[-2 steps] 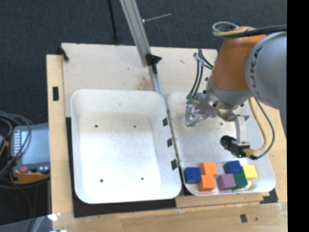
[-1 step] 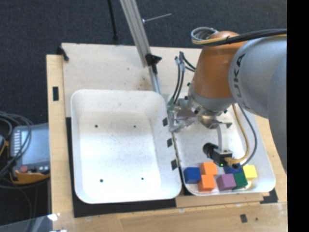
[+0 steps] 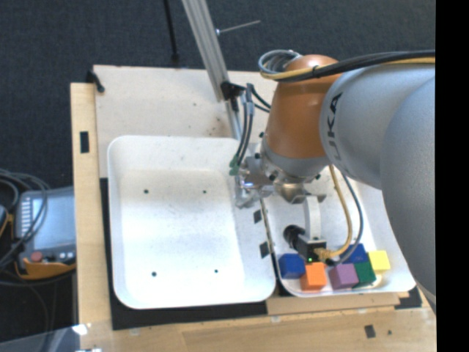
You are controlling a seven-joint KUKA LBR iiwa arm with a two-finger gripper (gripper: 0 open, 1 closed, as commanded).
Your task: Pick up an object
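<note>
Several small blocks lie in a row at the front of the right bin: a blue block, an orange block, a purple block, a green block and a yellow block. A second blue block sits just behind the purple and green ones. My gripper hangs under the orange wrist band, over the back left part of the right bin, well behind the blocks. The big grey arm covers most of that bin.
The left bin is a shallow white tray with a few dark specks on its floor. A slanted aluminium bar rises behind the bins. Grey electronics and cables sit off the bench's left edge.
</note>
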